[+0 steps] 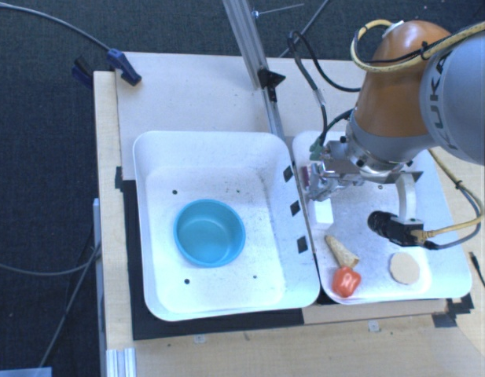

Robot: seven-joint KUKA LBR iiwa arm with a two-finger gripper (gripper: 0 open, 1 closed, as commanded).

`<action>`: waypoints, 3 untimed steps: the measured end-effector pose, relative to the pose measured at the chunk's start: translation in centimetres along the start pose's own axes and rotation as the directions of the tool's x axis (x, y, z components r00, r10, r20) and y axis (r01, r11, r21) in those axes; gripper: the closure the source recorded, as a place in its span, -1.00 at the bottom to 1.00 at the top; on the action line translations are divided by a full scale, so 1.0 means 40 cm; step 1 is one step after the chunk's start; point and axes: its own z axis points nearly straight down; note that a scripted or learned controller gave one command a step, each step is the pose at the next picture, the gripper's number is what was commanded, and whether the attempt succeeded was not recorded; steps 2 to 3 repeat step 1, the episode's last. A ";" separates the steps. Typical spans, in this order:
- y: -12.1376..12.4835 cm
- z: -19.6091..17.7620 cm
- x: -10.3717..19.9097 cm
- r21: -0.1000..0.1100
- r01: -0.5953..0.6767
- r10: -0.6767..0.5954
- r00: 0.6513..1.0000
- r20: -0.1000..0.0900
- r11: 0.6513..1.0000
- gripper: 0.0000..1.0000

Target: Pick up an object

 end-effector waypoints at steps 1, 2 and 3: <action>0.039 -0.017 0.121 -0.016 0.001 -0.001 1.000 0.003 1.000 1.00; 0.039 -0.017 0.121 -0.016 0.001 -0.001 1.000 0.003 1.000 1.00; 0.039 -0.017 0.121 -0.016 0.001 -0.001 1.000 0.003 1.000 1.00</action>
